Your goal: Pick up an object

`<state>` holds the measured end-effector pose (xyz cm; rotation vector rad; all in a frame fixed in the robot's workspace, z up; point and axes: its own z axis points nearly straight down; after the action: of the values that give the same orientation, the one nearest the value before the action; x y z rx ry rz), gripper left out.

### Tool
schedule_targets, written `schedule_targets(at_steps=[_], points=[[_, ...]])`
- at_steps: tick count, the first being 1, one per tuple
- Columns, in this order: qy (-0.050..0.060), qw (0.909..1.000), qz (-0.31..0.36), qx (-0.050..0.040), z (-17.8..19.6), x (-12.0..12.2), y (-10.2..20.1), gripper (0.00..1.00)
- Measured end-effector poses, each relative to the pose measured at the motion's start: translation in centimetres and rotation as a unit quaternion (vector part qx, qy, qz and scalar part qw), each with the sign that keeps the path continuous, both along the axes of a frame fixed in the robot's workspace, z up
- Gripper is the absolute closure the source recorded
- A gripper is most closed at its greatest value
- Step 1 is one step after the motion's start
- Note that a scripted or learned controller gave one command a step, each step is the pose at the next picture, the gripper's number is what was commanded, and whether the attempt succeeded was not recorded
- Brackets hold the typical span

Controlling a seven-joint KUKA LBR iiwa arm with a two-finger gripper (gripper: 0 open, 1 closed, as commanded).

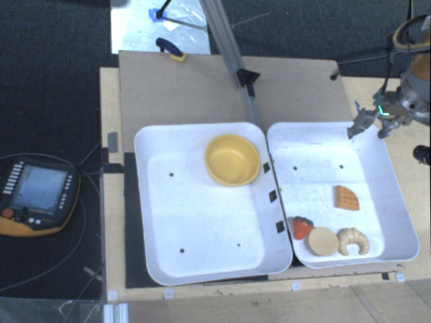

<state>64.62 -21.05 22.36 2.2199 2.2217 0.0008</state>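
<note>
My gripper (370, 128) hangs over the far right corner of the right bin (316, 143), its two fingers spread open with nothing between them. Well below it in that bin lie an orange waffle piece (347, 198), a croissant (354, 241), a round beige bun (322, 241) and a red tomato-like piece (302, 227), grouped toward the near edge. A yellow bowl (232, 159) sits upright at the far right of the left bin (161, 200).
A grey pole (225, 36) with a black clamp slants across the board behind the bins. A teach pendant (37, 194) lies on the floor at left. Black clips (273, 195) join the two bins along their shared wall.
</note>
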Motion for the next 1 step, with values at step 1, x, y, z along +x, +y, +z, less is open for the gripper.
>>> schedule_targets(at_steps=[1], points=[[0.000, 1.0000, 0.000, 0.0000, 0.00, 0.00, 0.00, 0.00]])
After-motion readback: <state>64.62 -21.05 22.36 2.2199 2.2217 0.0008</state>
